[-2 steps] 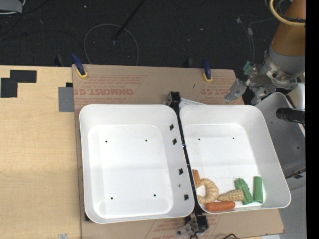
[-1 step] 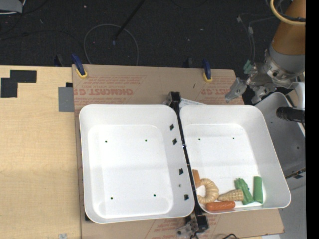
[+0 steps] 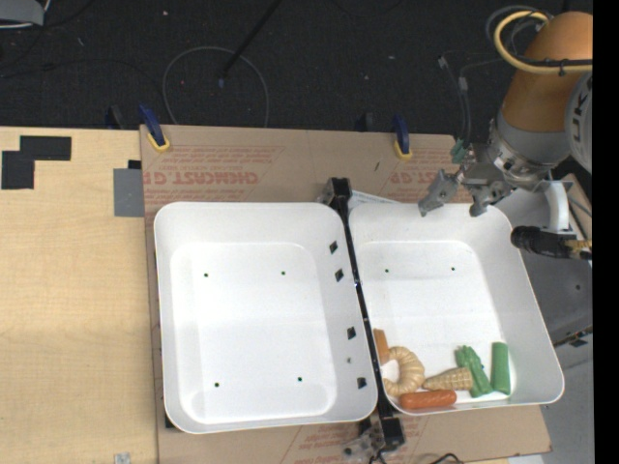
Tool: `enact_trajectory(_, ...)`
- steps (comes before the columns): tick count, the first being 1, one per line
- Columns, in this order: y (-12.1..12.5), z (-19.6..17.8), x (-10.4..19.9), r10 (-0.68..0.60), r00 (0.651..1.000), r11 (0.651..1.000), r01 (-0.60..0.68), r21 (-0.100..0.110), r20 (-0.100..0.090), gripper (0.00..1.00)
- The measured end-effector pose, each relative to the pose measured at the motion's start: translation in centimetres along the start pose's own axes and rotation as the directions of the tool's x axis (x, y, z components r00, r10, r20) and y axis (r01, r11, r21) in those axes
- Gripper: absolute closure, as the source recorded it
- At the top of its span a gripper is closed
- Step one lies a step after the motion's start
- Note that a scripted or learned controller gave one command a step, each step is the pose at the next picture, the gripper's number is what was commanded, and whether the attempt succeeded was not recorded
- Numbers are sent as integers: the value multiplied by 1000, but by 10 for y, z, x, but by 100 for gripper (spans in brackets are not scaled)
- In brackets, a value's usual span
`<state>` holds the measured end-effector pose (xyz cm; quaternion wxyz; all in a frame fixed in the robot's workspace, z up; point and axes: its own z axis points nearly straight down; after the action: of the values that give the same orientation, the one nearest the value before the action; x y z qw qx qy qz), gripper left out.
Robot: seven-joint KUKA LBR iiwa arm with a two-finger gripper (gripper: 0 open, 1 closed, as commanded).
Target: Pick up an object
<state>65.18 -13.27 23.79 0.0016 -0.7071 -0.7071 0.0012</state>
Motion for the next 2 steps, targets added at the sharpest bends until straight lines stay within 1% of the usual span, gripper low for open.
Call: enact_trajectory(2, 7, 113, -15, 0, 1000, 1000, 0, 1, 0, 0)
